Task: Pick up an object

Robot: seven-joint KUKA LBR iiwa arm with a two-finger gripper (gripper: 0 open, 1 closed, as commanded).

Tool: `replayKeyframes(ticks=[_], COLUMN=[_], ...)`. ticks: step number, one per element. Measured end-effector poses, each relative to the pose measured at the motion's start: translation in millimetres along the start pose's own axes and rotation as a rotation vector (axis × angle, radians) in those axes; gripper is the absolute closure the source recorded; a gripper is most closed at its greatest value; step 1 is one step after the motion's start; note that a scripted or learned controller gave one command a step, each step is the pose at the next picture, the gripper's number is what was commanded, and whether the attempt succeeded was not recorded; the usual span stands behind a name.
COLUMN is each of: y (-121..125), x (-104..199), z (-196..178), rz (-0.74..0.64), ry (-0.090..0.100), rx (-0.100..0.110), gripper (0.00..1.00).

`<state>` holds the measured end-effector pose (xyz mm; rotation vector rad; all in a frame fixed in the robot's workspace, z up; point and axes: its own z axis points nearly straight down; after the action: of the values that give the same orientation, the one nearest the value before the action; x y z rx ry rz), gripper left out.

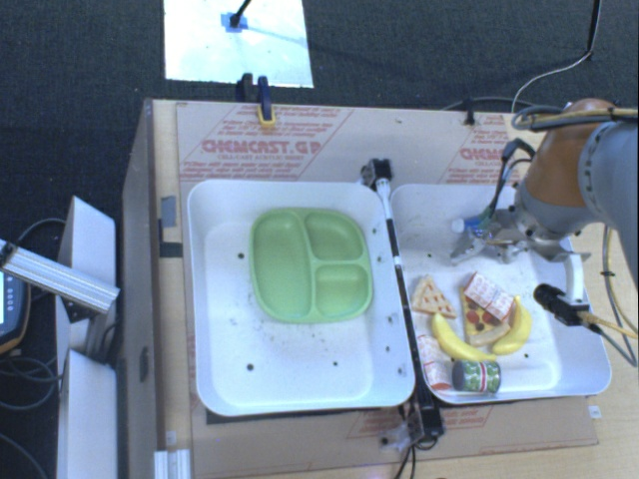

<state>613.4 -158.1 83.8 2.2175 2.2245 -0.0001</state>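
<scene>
My gripper (469, 239) hangs low over the back part of the right bin (439, 208), with nothing seen held in it. In front of it lies a cluster of toy food: a pizza slice (432, 297), a red and white box (489, 293), a yellow banana (454, 339), a second banana (517, 329) and a green-labelled can (476, 375) on its side. The gripper is behind the box and apart from it. A green divided plate (310, 265) lies in the left bin (225, 297).
The arm's orange band and grey wrist (559, 183) lean in over the right bin's back right corner. Cables run along the right edge. A black divider rail (397, 277) separates the two bins. A small red and white packet (431, 359) lies by the divider.
</scene>
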Motion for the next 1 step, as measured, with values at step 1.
replayKeyframes(ticks=[1], y=[46.3], x=[-26.3], z=[4.5], rz=[0.004], ry=[0.008], rx=[0.029], gripper=[0.0])
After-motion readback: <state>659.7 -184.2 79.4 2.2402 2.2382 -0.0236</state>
